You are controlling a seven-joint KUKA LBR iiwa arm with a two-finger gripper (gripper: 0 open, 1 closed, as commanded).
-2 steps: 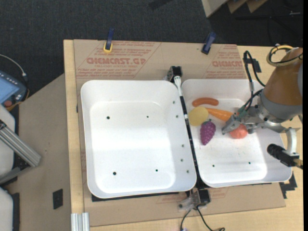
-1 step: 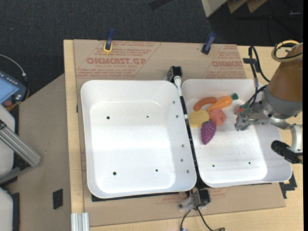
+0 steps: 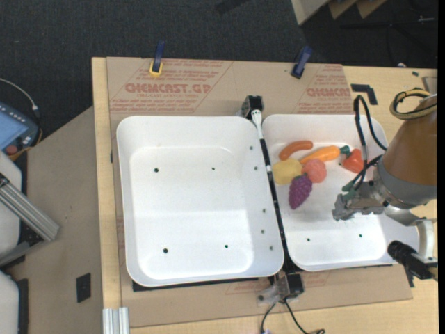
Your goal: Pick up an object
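The right bin [image 3: 327, 252] holds a cluster of toy foods near its far left part: a red-orange sausage [image 3: 296, 147], an orange carrot [image 3: 328, 153], a yellow piece [image 3: 286, 170], a pink ball [image 3: 315, 171], a purple grape bunch [image 3: 300, 191] and a red pepper [image 3: 354, 161]. My gripper [image 3: 345, 209] hangs low over the right half of this bin, to the right of the grapes and below the pepper. Nothing shows between its fingers, and it touches none of the toys.
The left bin [image 3: 139, 145] lies beside the right one, with a black divider rail [image 3: 270, 186] between them. The arm's orange band [image 3: 416, 152] looms over the right bin's right edge. Black cables [image 3: 361, 120] trail above the pepper. Blue clamps [image 3: 158, 56] hold the cardboard at the back.
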